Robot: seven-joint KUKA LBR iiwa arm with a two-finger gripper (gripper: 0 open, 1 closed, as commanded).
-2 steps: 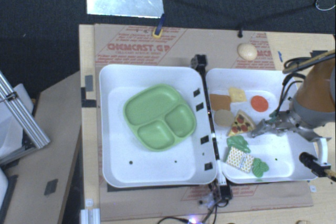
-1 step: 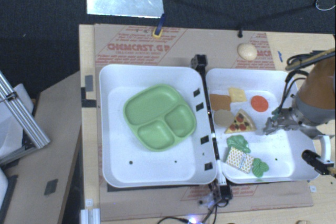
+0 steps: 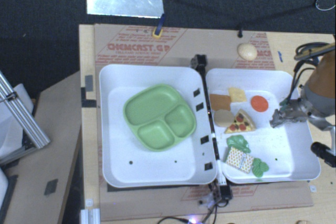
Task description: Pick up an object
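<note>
Tool: you see the tool (image 3: pixel 276 119) low over the right bin (image 3: pixel 302 165), near its right wall, the grey arm (image 3: pixel 321 89) coming in from the right edge.
Tool opening: you cannot tell how far it is open; the tip is dark and blurred, and nothing shows between its parts.
Tool contact: it sits over bare bin floor, apart from the food pieces.
Nearest pieces: the red disc (image 3: pixel 259 103) lies just up and left of the tool; the pizza slice (image 3: pixel 240 123) lies to its left.
Pizza slice axis: its long axis runs roughly left to right, the narrow tip up and right, toward the disc.
Other pieces: a brown slab (image 3: pixel 220 100), a yellow square (image 3: pixel 237 94), a green leafy piece (image 3: pixel 238 141) and a checkered piece (image 3: pixel 239 159), all in the right bin's left half.
Left bin: a green divided plate (image 3: pixel 159 117) lies flat in the left bin (image 3: pixel 113 165).
Desk: a pale egg-shaped object (image 3: pixel 247 51) rests on the desk (image 3: pixel 136 44) behind the right bin.
</note>
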